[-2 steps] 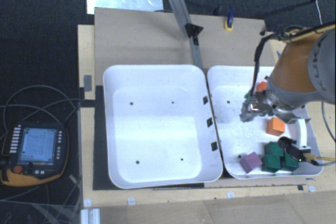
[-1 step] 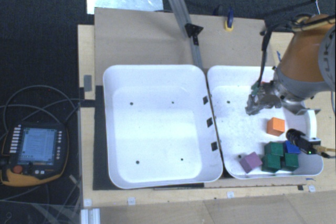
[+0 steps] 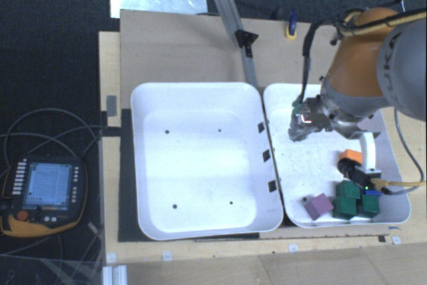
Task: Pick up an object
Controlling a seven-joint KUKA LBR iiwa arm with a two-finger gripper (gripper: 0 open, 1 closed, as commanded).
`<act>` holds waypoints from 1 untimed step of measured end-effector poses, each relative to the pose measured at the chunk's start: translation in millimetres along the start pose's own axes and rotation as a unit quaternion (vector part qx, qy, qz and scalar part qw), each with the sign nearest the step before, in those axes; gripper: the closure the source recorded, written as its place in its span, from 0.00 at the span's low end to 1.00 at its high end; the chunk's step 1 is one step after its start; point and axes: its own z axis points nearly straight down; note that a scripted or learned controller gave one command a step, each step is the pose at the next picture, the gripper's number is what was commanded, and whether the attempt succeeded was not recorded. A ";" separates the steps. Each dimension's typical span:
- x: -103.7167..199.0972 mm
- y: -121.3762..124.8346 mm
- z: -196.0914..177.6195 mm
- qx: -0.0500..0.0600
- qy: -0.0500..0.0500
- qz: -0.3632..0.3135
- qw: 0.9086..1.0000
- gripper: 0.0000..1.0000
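The tan surface (image 3: 193, 50) carried two shallow white bins side by side, touching: the left bin (image 3: 140, 143) and the right bin (image 3: 277, 143). A small yellow-and-blue clip (image 3: 291, 27) sat near its far edge.

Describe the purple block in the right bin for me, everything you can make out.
The purple block is a small, matte, boxy piece, pale violet, lying tilted on the floor of the right bin near its front rim. A green block sits close on its right; whether they touch is unclear. A small dark speck lies just to its left. The gripper is apart from it, farther back in the bin.
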 end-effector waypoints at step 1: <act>51.8 11.5 7.7 0.001 0.000 0.000 1.000 1.00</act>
